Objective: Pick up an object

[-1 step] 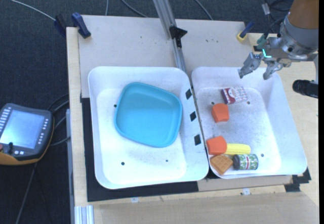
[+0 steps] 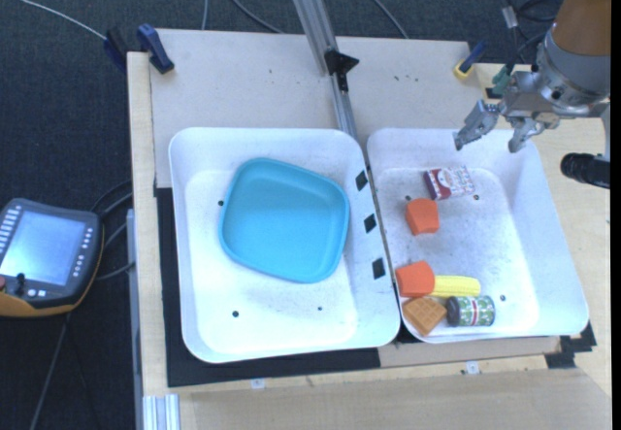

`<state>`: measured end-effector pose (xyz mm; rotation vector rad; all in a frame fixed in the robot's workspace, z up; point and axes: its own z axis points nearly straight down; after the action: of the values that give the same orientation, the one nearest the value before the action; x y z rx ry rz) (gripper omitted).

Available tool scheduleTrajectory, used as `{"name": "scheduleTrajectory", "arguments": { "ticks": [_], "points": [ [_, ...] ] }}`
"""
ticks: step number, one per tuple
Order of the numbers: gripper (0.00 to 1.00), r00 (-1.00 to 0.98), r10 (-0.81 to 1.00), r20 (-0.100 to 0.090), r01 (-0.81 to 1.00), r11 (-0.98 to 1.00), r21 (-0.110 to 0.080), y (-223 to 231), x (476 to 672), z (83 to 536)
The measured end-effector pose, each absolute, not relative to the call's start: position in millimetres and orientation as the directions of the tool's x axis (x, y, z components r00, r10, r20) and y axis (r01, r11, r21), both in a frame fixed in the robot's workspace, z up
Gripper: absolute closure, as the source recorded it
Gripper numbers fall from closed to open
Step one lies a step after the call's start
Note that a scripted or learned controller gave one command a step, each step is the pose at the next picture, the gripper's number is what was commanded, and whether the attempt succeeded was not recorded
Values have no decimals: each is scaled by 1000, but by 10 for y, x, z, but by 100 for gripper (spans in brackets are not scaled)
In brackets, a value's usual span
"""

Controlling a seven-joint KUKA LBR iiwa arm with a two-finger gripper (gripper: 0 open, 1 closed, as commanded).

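The right bin (image 2: 543, 253) holds a small red and white carton (image 2: 447, 182) near its back. An orange block (image 2: 422, 216) lies just in front of it. At the front left sit another orange block (image 2: 415, 278), a yellow corn cob (image 2: 456, 285), a tan waffle-like piece (image 2: 424, 314) and a small dark can (image 2: 472, 311). My gripper (image 2: 499, 128) hangs open above the bin's back rim, up and to the right of the carton. Nothing sits between its fingers (image 2: 473, 127).
The left bin (image 2: 194, 224) holds a blue square plate (image 2: 285, 218). A slanted metal pole (image 2: 312, 6) rises from between the bins at the back. A pendant with a screen (image 2: 44, 253) lies off the bench at left. Clamps (image 2: 155, 48) sit on the bench's back corners.
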<state>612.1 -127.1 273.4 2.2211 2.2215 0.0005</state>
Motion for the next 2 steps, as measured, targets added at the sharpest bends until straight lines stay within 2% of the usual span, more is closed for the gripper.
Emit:
{"name": "scheduleTrajectory", "arguments": {
  "ticks": [2],
  "points": [
    [0, 0, 1000, 1, 1000, 0, -5, -1354, 6197, 1667]
  ]
}}
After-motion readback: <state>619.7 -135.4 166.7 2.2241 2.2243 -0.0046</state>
